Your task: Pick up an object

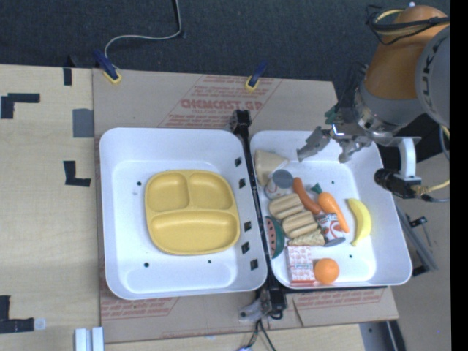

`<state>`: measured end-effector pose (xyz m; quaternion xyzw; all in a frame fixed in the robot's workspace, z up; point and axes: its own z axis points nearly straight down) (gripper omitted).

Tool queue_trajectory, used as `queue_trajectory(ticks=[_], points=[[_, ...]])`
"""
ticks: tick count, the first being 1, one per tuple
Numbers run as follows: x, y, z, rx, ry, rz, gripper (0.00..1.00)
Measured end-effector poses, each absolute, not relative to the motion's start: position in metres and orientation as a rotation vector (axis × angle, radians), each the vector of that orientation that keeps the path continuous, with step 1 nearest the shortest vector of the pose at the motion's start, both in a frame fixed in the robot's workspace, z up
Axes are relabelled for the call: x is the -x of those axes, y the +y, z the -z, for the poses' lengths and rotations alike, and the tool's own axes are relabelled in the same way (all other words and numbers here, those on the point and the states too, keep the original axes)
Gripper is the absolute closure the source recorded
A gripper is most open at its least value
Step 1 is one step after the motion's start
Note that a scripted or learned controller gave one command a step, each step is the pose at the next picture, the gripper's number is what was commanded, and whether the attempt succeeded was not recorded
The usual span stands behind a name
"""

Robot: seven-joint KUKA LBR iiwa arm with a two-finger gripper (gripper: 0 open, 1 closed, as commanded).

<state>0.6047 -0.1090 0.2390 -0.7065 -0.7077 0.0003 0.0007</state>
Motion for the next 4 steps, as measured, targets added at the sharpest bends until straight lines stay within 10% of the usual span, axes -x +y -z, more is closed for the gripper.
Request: queue_trajectory(ticks=[1, 2, 3, 4], points=[[-0.606, -0.107, -0.121, 2.233, -2.235, 0.031, 0.0], [-0.606, -0.106, -0.106, 2.22, -2.222, -0.001, 0.0], [-0.606, -0.106, -0.115, 2.219, -2.221, 0.0, 1.0], [-0.606, -0.106, -0.115, 2.219, -2.221, 0.0, 0.0]])
